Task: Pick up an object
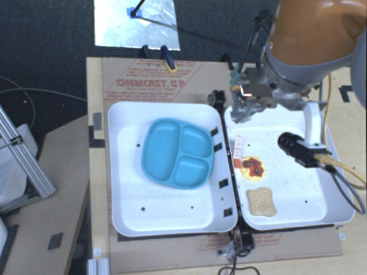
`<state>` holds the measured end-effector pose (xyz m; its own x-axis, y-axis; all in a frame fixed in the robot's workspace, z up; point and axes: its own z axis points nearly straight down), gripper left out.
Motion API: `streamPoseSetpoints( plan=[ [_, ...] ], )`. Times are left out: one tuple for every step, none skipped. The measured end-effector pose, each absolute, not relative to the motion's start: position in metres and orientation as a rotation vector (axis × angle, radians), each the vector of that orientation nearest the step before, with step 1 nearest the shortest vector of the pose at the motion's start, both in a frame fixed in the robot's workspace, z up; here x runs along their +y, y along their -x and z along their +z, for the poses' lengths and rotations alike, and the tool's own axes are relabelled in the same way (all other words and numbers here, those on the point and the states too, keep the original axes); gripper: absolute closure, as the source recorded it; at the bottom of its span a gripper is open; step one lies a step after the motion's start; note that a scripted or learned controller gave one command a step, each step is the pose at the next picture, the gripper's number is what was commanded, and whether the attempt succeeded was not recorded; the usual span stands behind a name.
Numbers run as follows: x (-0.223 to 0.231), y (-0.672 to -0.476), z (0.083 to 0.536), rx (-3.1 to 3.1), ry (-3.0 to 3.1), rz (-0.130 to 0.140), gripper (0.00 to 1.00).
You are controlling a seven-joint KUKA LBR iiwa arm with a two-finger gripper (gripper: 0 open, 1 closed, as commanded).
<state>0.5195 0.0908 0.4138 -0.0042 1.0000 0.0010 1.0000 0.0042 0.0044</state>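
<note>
Camera view, from above at a slant: the bench [143, 76] carries two shallow white bins side by side so that the arm, entering from the right, can reach either. The left bin [129, 205] holds a blue divided plate [176, 153], lying flat near its middle. The right bin [309, 202] holds the candidate things for picking: a toast-like slice of toy bread [261, 201] near the front, a small red-and-yellow toy food piece [253, 167] just behind it, and a narrow white-and-red packet [237, 148] along the dividing wall; all three lie close to the wall and apart from one another. The gripper [243, 109] hangs over the back left corner of the right bin, behind the packet, with nothing seen in it; whether its fingers are spread or pressed together cannot be told. A black cylindrical fitting [295, 145] juts over the bin.
</note>
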Motion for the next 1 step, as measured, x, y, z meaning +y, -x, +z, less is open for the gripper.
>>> streamPoseSetpoints(
  plan=[
    [0.1250,-0.5473,0.4002,2.224,-2.216,0.007,1.00]
  ],
)
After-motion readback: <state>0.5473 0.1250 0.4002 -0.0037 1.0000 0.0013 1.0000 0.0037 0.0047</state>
